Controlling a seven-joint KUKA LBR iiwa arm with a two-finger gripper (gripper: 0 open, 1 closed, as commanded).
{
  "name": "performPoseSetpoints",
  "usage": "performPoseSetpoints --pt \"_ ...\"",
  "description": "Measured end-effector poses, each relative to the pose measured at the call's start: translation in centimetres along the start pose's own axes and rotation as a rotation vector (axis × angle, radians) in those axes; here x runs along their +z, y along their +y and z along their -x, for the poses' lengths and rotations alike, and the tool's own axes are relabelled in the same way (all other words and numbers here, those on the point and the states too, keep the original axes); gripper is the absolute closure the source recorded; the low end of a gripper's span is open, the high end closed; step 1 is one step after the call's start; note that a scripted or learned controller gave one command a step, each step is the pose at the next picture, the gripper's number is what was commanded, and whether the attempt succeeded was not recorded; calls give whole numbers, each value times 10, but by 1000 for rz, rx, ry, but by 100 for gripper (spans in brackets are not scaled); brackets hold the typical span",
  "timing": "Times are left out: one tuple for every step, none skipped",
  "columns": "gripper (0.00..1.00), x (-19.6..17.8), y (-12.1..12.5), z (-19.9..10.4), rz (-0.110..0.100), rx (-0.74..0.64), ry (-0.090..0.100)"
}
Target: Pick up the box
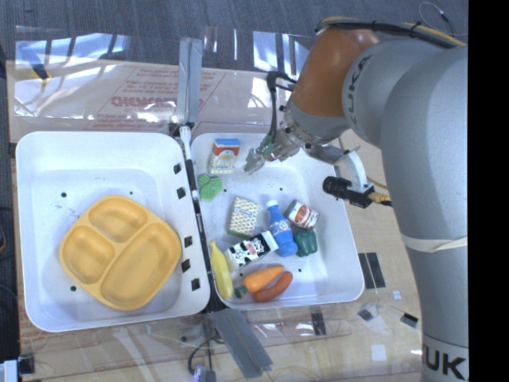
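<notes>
A small white box with a red and blue label (223, 155) lies at the back left corner of the right bin (343, 249). A second box, pale yellow-green with a pattern (244, 216), sits near the bin's middle. My gripper (256, 161) hangs at the back of the right bin, just right of the labelled box and behind the patterned one. It looks close to the labelled box, and I see nothing held in it. The grey arm with its orange band (334, 70) covers the bin's back right part.
The right bin also holds a green item (210, 186), a blue bottle (280, 229), a can (301, 214), a dark green vegetable (306, 242), a cow-patterned carton (253, 249), a banana (220, 270), a carrot (262, 278) and a sausage (273, 287). A yellow divided plate (119, 251) lies in the left bin (40, 173).
</notes>
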State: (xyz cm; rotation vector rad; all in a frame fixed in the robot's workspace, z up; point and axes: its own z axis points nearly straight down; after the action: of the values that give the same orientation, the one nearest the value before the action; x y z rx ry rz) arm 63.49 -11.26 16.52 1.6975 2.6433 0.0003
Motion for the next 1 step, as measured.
performPoseSetpoints --pt "100 74 22 4 -3 460 1"
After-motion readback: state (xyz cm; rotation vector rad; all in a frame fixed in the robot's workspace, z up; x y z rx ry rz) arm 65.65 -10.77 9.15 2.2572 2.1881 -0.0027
